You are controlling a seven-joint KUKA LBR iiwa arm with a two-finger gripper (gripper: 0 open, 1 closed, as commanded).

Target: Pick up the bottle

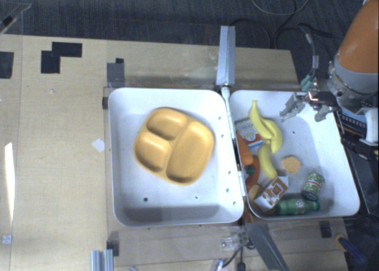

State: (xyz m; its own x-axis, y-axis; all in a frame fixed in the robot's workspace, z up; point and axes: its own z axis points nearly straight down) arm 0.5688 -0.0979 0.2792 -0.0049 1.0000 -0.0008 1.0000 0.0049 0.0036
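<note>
Green bottle (pixel 298 206) lies on its side along the near wall of the right bin (pixel 331 145), in the near right part, label up, cap end seems to point left toward a small brown-and-white carton (pixel 273 192) that sits just beside it. A green can (pixel 313 184) stands just behind the bottle, almost touching. Looks like loose clutter that has settled against the near edge, so the bottle is boxed in by wall, can and carton.

Tool (pixel 305 107) hovers over the far part of the same bin, well apart from the bottle; fingers spread, nothing between them. Arm comes in from the right, orange band above the wrist.

Two bananas (pixel 267 139) and a small tan disc (pixel 291 165) lie mid-bin, snack packets and something orange along the left wall. Left bin (pixel 124 145) holds a yellow three-part tray (pixel 174 145), upside down.

Judgement: approach not started; a pinch across the bottle's width has to come down between wall and can, little room there, can may get bumped
</note>
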